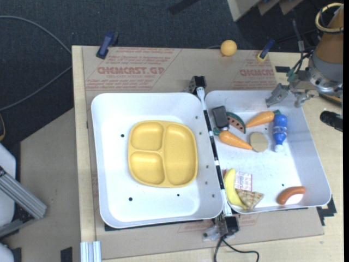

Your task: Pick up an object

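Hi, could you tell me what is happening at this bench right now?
A robot arm reaches in from the right, and its gripper hovers over the far edge of the right bin, holding nothing. That bin holds toy food: two carrots, a blue bottle, a watermelon slice, a banana and a sausage. The left bin holds a yellow divided plate. Nothing has been picked up yet.
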Tool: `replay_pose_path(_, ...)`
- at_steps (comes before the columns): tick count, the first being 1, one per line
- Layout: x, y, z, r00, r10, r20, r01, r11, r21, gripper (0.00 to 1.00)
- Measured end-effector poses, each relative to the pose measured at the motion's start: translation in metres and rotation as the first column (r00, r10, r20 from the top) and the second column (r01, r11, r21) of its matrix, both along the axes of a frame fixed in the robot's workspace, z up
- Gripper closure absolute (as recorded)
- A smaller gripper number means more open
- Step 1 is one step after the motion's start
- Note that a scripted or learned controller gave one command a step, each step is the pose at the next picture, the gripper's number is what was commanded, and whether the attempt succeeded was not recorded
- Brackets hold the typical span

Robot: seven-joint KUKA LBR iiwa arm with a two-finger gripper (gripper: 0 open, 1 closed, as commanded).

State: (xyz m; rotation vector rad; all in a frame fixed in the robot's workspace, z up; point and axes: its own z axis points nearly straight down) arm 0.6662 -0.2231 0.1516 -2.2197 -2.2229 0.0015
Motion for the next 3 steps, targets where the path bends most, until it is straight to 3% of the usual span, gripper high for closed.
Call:
replay_pose_path(1,-0.012,0.005,-0.06,1.0,0.003,0.01,-0.003,1.0,0.01,0.0)
replay_pose_path(2,-0.01,0.004,-0.047,1.0,0.004,0.016,-0.004,1.0,0.006,1.0)
replay_pose_path(3,-0.01,0.004,-0.047,1.0,0.004,0.015,-0.004,1.0,0.007,0.0)
